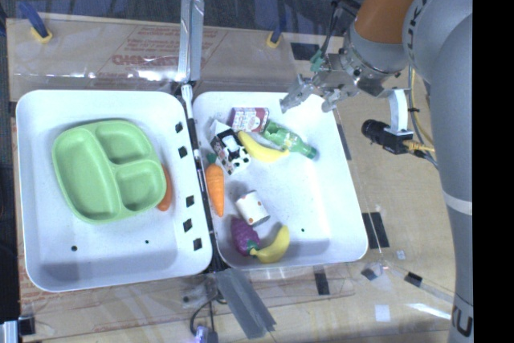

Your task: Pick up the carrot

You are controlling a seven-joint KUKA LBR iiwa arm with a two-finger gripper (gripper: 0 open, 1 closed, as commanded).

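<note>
Over the right bin's (353, 229) upper-right corner, the gripper (312, 98) hovers with its 2 fingers spread, nothing between them. The carrot (215, 187) lies against that bin's left wall, well apart from the gripper, just below the black-and-white toy (229, 150). Looks like the approach step; next move likely needs travel left, then descent over the carrot.

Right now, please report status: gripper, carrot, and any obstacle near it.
Gripper open, holding nothing, above right bin's far edge. Carrot lying by the bin's left wall, untouched. Cow toy crowds its top end; white cup just right.
</note>
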